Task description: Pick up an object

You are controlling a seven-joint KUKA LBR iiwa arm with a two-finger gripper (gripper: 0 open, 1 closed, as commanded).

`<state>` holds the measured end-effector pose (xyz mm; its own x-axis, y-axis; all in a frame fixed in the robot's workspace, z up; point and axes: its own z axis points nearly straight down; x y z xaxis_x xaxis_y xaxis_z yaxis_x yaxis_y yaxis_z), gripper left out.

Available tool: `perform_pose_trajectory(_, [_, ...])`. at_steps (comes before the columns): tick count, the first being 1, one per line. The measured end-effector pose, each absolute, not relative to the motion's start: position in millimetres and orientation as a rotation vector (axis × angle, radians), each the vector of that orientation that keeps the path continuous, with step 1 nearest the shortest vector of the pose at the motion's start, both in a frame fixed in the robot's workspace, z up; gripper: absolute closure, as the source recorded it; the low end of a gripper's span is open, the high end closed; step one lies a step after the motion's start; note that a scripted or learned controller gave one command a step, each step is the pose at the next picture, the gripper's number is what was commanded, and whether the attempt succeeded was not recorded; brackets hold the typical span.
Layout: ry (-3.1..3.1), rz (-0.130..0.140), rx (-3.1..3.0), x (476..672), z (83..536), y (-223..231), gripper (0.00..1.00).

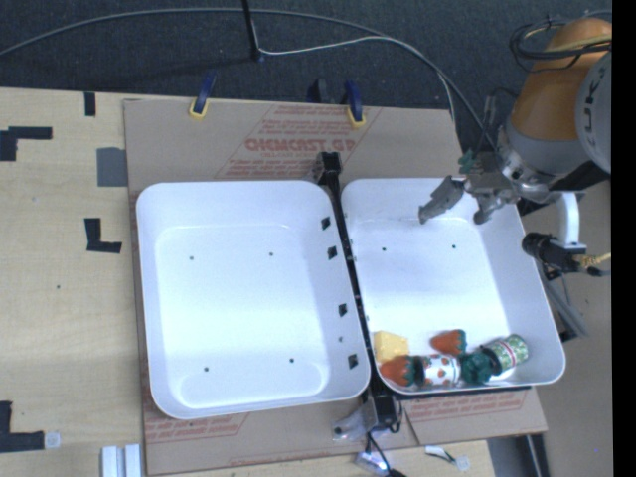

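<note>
**Tool parked high, objects low: the reach is yet to come**

The tool (pixel 458 203) hovers at the right bin's (pixel 397 229) 12 o'clock rim, fingers spread and holding nothing. The objects cluster at the bin's 6 o'clock wall: yellow block (pixel 390 345), red piece (pixel 448 342), small can (pixel 508 353). This looks like the approach step; next it should travel toward 6 o'clock, descend over one item, then close.

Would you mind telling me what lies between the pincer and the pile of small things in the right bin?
In the camera view, just bare white bin floor separates the pincer from the pile.
</note>
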<state>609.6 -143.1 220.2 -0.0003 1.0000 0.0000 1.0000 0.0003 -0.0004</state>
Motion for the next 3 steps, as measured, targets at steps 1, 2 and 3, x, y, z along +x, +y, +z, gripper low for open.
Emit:
perform_pose_trajectory(1, [-2.219,0.006,-2.218,579.1,148.9,-135.0,0.00])
perform_pose_trajectory(2, [-2.221,0.002,-2.217,519.9,139.7,-94.2,0.00])
perform_pose_trajectory(3, [-2.219,0.002,-2.221,511.3,83.0,-116.1,0.00])
